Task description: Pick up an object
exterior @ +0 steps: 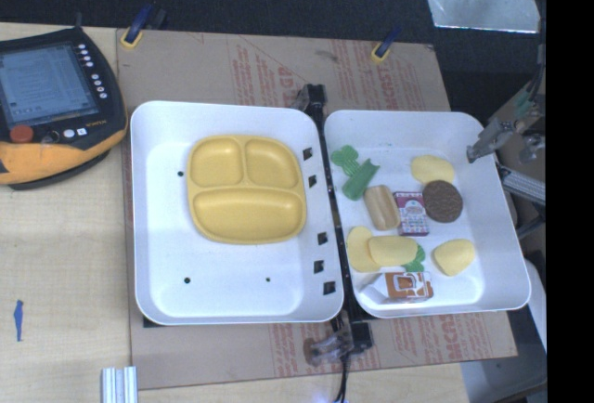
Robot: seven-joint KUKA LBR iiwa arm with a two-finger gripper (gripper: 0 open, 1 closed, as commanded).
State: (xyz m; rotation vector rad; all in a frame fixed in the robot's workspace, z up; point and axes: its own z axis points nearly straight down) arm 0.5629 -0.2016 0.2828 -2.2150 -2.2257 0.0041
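Observation:
The right bin (492, 285) holds several toy food pieces: a green piece (355, 171), a tan bun (380, 206), a small red-and-white packet (411, 212), a brown round patty (443, 201), yellow lumps (432, 170) (454, 255), flat yellow pieces (380, 250) and an orange-and-white packet (408, 285). My gripper (501, 132) hangs at the far right edge of this bin, just right of the upper yellow lump and apart from every piece. Nothing is seen in its grasp.
The left bin (158, 234) bears a yellow divided plate (247, 188). A teach pendant (51, 104) lies on the bench at the far left. Clamps (139, 25) (385, 46) pin the cardboard sheet (232, 67) under both bins.

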